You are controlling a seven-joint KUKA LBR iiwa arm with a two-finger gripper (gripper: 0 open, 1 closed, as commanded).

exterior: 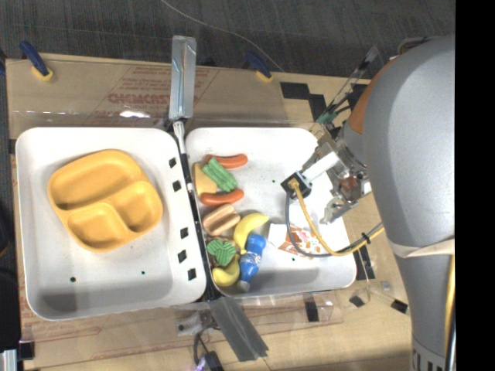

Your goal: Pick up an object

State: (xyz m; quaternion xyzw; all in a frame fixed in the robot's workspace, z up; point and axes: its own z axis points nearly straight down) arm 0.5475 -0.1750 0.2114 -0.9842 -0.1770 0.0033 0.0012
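My gripper hangs over the right bin; its grip I cannot tell. Toy hot dog, banana and blue bottle crowd the bin's left side.

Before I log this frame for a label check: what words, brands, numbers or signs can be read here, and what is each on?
Cardboard sheet behind the left bin: red print in a framed block, too blurred to read.
Small packet lying in the right bin: red and orange print, too small to read.
Blue bottle: no legible label.
Nothing in the camera view can be quoted as it reads.
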